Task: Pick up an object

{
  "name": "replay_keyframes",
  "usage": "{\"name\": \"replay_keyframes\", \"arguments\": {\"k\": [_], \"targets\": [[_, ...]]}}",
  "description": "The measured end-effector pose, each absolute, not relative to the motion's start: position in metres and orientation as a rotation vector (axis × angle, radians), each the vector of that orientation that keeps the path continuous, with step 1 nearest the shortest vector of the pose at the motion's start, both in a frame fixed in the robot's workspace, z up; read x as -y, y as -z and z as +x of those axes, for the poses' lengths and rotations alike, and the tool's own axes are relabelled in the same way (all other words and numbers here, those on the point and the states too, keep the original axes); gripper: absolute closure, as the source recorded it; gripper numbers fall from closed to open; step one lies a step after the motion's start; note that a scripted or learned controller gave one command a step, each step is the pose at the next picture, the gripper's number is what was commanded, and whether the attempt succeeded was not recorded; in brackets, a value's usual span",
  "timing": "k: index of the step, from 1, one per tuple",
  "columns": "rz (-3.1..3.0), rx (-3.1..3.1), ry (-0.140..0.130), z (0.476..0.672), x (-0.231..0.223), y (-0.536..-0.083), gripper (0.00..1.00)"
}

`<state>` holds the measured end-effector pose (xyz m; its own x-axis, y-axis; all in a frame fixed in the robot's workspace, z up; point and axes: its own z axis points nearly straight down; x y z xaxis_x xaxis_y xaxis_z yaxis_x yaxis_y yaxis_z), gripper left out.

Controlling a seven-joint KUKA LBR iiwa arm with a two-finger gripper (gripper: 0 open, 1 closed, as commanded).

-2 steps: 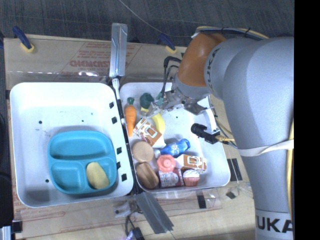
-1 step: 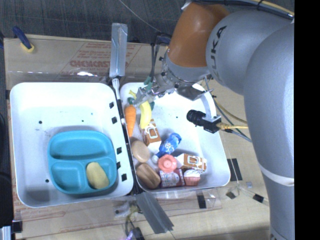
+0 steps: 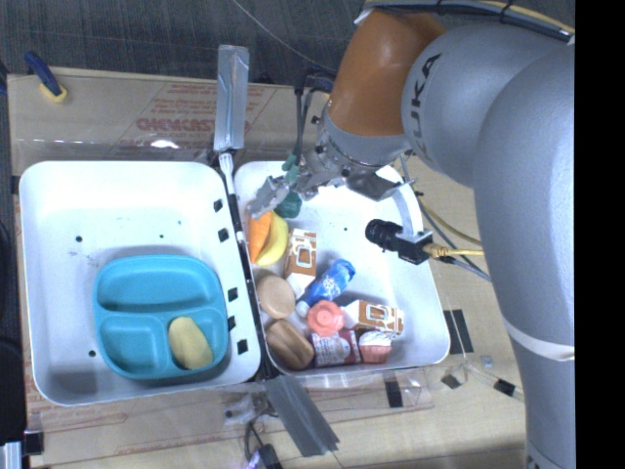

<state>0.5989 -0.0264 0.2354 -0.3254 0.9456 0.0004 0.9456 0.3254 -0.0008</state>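
My gripper hangs over the upper left corner of the right bin, close to the divider between the bins. A small dark teal thing sits right against the gripper; whether it is held is unclear. Just below lie an orange piece and a yellow piece. Further down the bin are a small printed box, a blue bottle, a red-capped item, two tan rounded pieces, a brown carton and pink packets.
The left bin holds a blue compartment tray with a yellow-green lump in its lower right section. A black fitting with a cable hangs over the right bin. The grey arm covers the bench's right side.
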Motion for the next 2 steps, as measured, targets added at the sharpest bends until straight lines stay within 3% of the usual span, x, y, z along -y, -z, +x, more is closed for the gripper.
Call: {"name": "replay_keyframes", "arguments": {"k": [1,2], "targets": [[-1.723,2.624,-0.003,0.641,0.065,-0.190,0.00],[-1.794,2.595,0.014,0.661,0.095,-0.111,0.00]]}}
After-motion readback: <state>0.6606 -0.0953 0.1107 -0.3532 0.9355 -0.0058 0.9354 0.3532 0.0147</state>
